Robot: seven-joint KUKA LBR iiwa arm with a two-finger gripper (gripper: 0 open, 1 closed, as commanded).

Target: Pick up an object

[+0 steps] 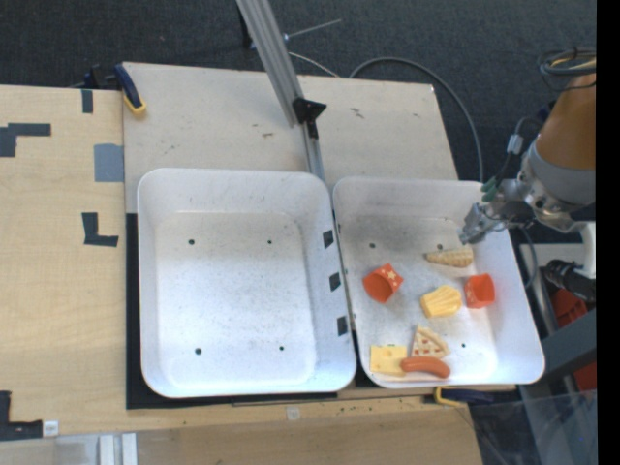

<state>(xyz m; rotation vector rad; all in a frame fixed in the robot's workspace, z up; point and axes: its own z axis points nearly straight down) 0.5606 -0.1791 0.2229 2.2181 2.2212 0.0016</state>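
Six small toy foods lay in the right bin. A tan croissant rested flat near the far right side. Below it sat an orange-red block, a yellow wedge and a red cup, all apart. Near the front rim, a pizza slice touched a yellow cheese piece and a red sausage.

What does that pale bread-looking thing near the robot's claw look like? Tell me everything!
The pale tan, bread-like piece is long and slightly curved, with pointed ends and a matte, crusty-looking surface. It lies flat on the floor of the right white bin, near the far right side. The gripper is just above its right end; whether they touch is unclear. Nothing else touches it.
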